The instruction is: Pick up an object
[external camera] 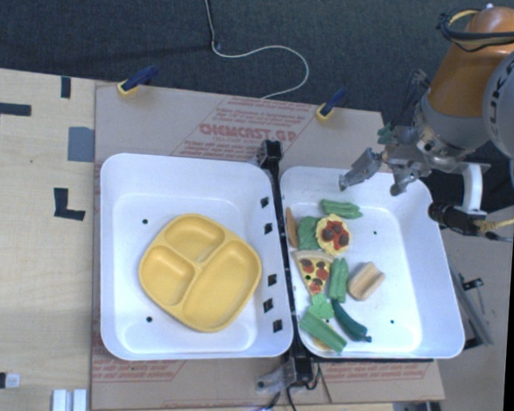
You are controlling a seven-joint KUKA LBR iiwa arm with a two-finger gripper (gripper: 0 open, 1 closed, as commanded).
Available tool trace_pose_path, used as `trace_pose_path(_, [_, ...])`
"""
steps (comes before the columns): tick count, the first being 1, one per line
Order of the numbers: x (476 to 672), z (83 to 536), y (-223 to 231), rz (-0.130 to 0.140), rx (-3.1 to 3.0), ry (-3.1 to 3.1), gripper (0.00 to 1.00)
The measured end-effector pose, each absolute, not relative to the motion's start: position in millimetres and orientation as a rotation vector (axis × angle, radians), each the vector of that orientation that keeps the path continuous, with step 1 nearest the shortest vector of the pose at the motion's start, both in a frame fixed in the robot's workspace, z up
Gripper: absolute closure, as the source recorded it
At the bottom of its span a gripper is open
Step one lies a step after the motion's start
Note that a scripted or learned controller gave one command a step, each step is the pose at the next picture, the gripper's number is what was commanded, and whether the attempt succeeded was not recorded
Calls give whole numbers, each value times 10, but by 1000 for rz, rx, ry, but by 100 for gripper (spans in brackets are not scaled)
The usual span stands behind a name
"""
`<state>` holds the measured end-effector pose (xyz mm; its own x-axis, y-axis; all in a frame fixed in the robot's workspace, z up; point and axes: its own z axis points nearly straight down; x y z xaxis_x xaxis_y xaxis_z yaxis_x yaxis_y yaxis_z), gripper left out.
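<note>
The right bin holds several toy foods: a round pizza, a pizza slice, a tan bread roll, and green vegetable pieces. My gripper hangs above the bin's far edge, its two fingers spread open with nothing between them. It is behind and to the right of the green piece at the top of the pile.
The left bin holds a yellow divided plate. A black divider runs between the bins. A white cable lies on the dark surface behind. Blue-yellow clamps hold the cardboard.
</note>
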<state>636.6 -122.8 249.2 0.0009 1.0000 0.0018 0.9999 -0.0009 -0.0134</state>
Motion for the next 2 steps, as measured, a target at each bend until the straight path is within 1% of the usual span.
trace_pose_path(1, [6388,2563,-1228,2,-2219,-2222,0])
trace_pose_path(2, [6348,2120,-1235,7,-2218,-2220,0])
